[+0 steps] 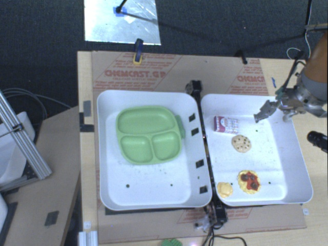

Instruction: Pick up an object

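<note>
The right bin holds a small pink and white carton, a round cookie, a little pizza with red topping and a yellow lump. My gripper hangs over the bin's far right part, up and to the right of the carton and apart from it. Its two fingers are spread open with nothing between them. The arm's grey and orange wrist comes in at the right edge.
A green divided plate lies in the left bin. Black clips line the wall between the two bins. A silver sheet lies on the floor behind the bench, and a metal frame stands at the left.
</note>
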Controlling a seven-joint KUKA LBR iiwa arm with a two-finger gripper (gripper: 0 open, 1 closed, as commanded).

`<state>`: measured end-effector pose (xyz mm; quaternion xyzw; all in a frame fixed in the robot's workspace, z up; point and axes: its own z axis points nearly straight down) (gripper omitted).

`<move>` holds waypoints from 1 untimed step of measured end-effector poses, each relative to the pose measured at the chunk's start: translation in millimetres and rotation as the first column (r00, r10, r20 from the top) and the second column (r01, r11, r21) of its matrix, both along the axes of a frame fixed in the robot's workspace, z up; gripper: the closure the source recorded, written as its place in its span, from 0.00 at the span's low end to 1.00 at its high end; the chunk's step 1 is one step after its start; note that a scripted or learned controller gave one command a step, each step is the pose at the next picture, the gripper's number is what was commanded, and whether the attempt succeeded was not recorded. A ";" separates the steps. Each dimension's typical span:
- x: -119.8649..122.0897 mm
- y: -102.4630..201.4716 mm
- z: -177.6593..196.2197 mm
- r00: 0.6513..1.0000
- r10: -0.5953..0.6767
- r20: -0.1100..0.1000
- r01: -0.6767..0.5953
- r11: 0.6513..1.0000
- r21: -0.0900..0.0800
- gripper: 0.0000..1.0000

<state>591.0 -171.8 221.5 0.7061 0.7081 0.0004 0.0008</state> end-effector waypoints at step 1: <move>-62.6 -4.5 -143.6 1.000 -0.005 -0.007 0.005 1.000 0.002 0.00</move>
